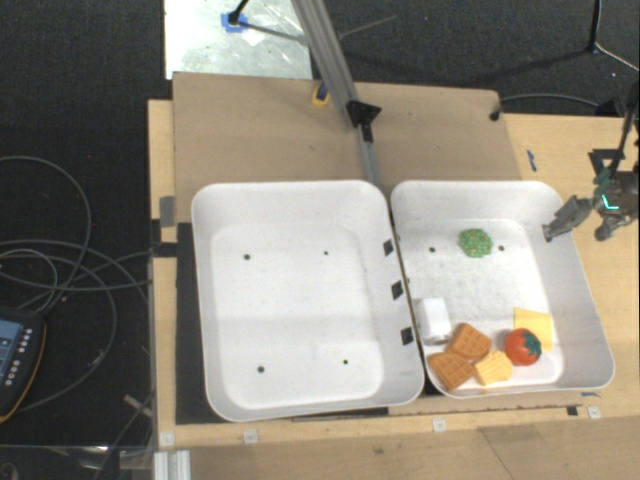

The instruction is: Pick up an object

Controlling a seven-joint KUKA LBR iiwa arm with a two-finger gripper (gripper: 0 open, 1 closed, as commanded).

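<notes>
The right bin [570,298] holds a green knobbly piece [475,242] near its middle. Along its front lie a white block [434,318], two brown waffle pieces [469,342] [451,369], a yellow cracker [493,368], a red tomato [522,346] and a yellow cheese wedge [533,322]. My gripper [583,223] hangs over the bin's far right rim. It is open, its two fingers spread apart with nothing between them. It is well to the right of the green piece and behind the cheese wedge.
The left bin [215,298] sits beside the right one, joined by black clips at the shared wall [397,288]. A slanted metal pole [330,48] comes down to the bench behind the bins. Cables lie on the floor at the left.
</notes>
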